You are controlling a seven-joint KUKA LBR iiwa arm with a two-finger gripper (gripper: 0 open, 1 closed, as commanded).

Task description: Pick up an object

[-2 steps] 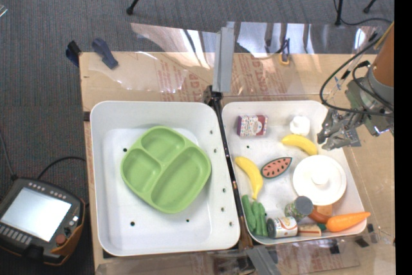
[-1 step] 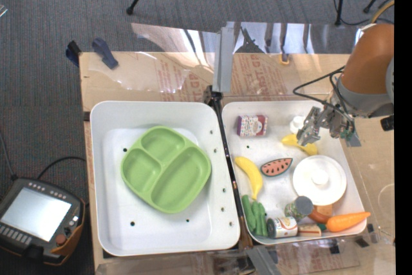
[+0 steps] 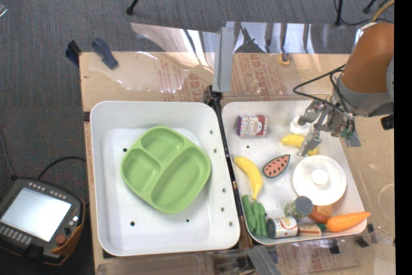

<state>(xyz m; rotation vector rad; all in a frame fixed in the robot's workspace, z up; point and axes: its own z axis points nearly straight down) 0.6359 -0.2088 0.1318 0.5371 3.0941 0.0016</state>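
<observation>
The arm [image 3: 368, 71] reaches in from the right and hangs over the upper right part of the right bin [image 3: 228, 138]. Its claw [image 3: 313, 138] points down and left, with its fingers slightly apart and nothing between them. The tips hover just above a small yellow piece [image 3: 293, 140], close to it, though contact cannot be told.

In the same bin lie a purple-labelled packet [image 3: 252, 125] near the top left, a watermelon slice [image 3: 276, 165] in the middle, and a banana [image 3: 250, 176] along the left wall. A white round dish [image 3: 319, 180] sits right of the slice. Along the bottom wall are green pods [image 3: 255, 216], a tin can [image 3: 282, 227], a grey-green round item [image 3: 299, 207] and a carrot [image 3: 347, 221].

The left bin [image 3: 109, 138] holds a green divided plate [image 3: 166, 168], well apart from the claw. A handheld screen [image 3: 38, 217] lies on the floor at lower left, beside the desk [image 3: 148, 74].
</observation>
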